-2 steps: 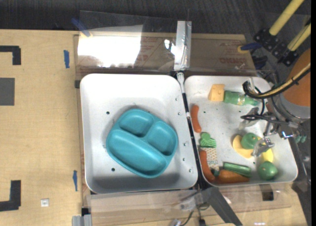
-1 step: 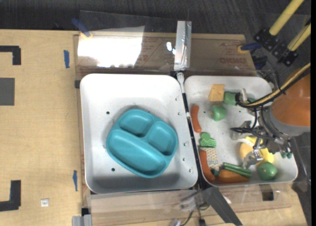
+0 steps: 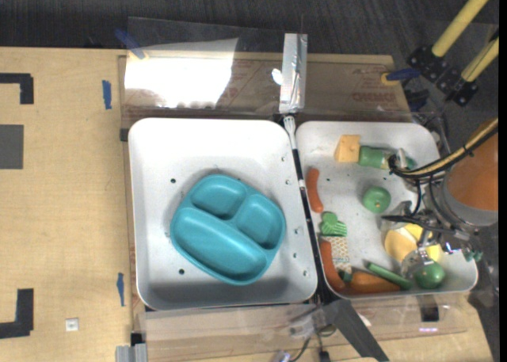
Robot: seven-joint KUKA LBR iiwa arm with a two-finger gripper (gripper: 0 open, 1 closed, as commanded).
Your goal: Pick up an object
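Note:
The right bin [image 3: 317, 140] holds several toy foods. Among them are an orange cheese block [image 3: 347, 149], a green ball [image 3: 376, 197], a red chili [image 3: 314, 188], a leafy green piece [image 3: 333, 226] and a carrot [image 3: 366, 279]. A yellow piece [image 3: 402, 240] and a round green piece [image 3: 430, 276] lie at the bin's right side. My gripper [image 3: 424, 238] hangs low over that right side, directly above the yellow piece and partly covering it. The gripper's dark body and cables hide how it meets the yellow piece.
The left bin [image 3: 150, 146] holds a teal divided plate [image 3: 228, 227]. The arm's orange band [image 3: 478, 182] stands above the right bin's right rim. A clear plastic sheet [image 3: 182, 75] and a taped strip [image 3: 293, 71] lie behind the bins. Yellow poles [image 3: 467, 12] rise at the top right.

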